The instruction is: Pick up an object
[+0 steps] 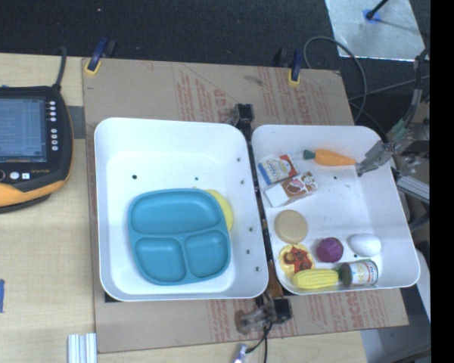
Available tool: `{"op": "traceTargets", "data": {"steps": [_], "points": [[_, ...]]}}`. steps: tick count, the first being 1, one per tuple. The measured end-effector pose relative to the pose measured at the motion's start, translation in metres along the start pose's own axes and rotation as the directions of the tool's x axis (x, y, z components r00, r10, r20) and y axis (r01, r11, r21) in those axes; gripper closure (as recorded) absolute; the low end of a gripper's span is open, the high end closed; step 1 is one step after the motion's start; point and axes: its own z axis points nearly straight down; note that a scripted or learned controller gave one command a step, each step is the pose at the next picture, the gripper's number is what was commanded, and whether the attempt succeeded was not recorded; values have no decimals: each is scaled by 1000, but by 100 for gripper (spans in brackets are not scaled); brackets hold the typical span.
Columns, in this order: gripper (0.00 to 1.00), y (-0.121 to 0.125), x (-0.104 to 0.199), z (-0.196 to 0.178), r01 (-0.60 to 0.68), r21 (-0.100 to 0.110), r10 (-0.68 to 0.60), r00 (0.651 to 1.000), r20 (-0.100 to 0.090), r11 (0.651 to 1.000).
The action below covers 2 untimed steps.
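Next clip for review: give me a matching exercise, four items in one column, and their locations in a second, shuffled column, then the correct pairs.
Items:
1. blue divided tray
2. carrot
3. corn cob
4. white egg

Places:
A. right bin, far end, near the gripper
B. left bin
C. right bin, near edge, beside the small bottle
D. right bin, right of the purple ball

Pairs: 1-B, 2-A, 3-C, 4-D

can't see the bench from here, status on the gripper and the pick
Gripper low at right bin's far right edge, nothing seen in it. Carrot lies just left of it, not lifted. Nothing between them.
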Motion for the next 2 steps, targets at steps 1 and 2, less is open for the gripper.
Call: {"op": "traceTargets", "data": {"steps": [1,2], "points": [[0,-25,38,60,3,1,-3,1000,0,1000],[0,-57,32,177,0,2,0,1000,-1,1000]]}}
